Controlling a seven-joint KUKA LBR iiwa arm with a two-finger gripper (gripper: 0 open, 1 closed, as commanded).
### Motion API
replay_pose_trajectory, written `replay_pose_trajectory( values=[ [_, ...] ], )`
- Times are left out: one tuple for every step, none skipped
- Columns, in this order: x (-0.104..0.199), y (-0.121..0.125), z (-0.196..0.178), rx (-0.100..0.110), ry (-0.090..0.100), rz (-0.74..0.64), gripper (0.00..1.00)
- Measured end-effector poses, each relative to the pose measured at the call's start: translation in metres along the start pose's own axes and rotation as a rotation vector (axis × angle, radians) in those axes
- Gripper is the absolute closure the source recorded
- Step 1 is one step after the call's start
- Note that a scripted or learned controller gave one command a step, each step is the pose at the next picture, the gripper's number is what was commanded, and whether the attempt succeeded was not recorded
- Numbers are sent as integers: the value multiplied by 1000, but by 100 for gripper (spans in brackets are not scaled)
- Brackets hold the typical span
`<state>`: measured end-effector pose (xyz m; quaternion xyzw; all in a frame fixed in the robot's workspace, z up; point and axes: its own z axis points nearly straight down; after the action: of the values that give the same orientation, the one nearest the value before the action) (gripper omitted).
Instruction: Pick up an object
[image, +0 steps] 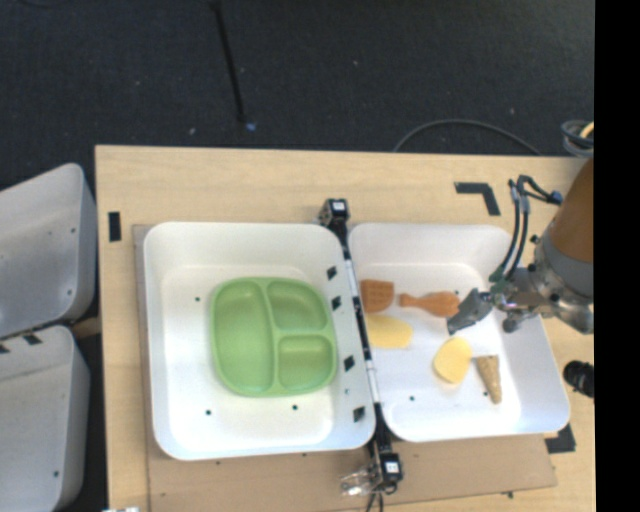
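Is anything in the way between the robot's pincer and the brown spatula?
Nothing visible blocks it. The pincer sits in the right bin, right beside the handle end of the brown spatula. The yellow pieces lie lower down, out of the way.

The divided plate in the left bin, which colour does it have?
The divided plastic plate is light green; the camera view shows it plainly.

Green divided plate in the left bin, brown spatula, two yellow pieces and a cone in the right bin, hand beside the spatula
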<state>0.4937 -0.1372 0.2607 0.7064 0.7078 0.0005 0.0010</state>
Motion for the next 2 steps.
replay_pose_trajectory(
  values=[
    [4,-3,44,4,0,2,0],
    [9,-3,87,5,1,4,0]
  ],
)
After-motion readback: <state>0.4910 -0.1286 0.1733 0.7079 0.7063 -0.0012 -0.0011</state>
